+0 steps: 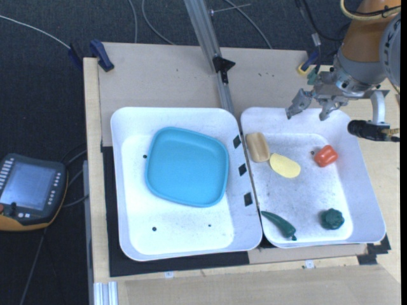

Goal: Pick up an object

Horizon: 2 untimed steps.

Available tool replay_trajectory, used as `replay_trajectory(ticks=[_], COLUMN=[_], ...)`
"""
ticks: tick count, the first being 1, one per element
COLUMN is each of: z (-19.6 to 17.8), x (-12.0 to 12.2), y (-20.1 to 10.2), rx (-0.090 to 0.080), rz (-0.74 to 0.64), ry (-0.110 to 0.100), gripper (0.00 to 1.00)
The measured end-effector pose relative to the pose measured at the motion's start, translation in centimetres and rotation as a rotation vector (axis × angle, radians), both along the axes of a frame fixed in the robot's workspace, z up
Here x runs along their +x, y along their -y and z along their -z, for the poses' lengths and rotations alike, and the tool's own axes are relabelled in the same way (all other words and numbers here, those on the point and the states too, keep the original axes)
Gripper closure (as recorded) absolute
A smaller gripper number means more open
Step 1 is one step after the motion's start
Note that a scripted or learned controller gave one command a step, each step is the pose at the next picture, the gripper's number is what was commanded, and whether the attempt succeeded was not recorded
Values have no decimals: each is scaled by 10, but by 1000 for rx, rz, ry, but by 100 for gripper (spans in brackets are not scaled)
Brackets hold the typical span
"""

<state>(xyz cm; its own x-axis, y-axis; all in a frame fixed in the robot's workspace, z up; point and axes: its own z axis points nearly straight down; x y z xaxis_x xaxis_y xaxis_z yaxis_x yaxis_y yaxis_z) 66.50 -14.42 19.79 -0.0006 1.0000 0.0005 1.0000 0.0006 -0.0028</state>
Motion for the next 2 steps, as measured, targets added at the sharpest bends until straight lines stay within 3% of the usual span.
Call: replay_trajectory(ticks=[2], z=[105], x=[4], y=[-8], rx=[0], rz=[0], ry=[-1], gripper=[0])
